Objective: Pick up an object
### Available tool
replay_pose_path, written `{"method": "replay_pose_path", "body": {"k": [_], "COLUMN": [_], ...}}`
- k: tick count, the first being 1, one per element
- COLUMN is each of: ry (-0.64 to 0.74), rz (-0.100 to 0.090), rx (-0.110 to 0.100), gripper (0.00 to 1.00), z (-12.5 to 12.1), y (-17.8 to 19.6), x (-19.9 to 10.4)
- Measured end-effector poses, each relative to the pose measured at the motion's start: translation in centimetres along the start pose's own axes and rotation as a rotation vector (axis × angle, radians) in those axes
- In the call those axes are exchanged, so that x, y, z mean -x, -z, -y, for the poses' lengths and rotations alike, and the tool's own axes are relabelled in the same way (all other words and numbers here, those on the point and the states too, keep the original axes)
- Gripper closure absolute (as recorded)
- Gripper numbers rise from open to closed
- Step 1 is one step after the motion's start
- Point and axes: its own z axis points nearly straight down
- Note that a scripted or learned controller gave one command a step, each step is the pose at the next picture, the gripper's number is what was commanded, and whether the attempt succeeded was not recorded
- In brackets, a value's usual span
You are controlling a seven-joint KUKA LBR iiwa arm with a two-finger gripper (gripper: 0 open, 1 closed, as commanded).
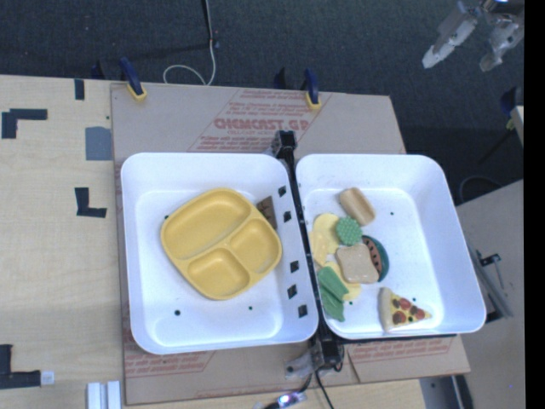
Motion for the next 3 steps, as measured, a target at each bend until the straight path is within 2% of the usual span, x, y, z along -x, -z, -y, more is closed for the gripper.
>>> {"method": "replay_pose_path", "body": {"k": [1, 2, 3], "ry": [-0.003, -0.011, -0.001], "rz": [0.001, 0.003, 0.0], "rx": [-0.001, -0.002, -0.002], "gripper": [0.0, 0.0, 0.0], "z": [-4.6, -4.4, -4.5], "y": [-0.1, 0.0, -0.1], "x": [-8.1, -7.4, -17.6]}}
